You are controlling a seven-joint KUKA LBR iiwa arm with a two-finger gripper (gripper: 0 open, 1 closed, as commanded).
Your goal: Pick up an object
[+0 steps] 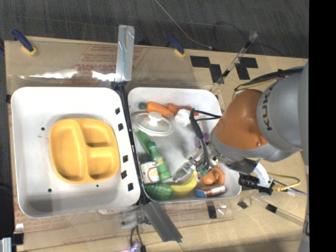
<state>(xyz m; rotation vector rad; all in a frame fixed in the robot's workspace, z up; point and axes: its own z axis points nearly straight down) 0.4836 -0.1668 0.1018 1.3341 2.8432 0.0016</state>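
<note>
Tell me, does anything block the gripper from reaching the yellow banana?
Nothing visible does. The gripper hangs just above the banana in the right bin, with no object between them.

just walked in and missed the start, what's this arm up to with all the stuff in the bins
The grey and orange arm reaches in from the right over the right bin, which holds a clutter of toy items. Its tool is low among them, near the banana, a green bottle and a small orange item. I can't tell whether it has anything gripped yet. The left bin holds just a yellow divided tray.
</note>
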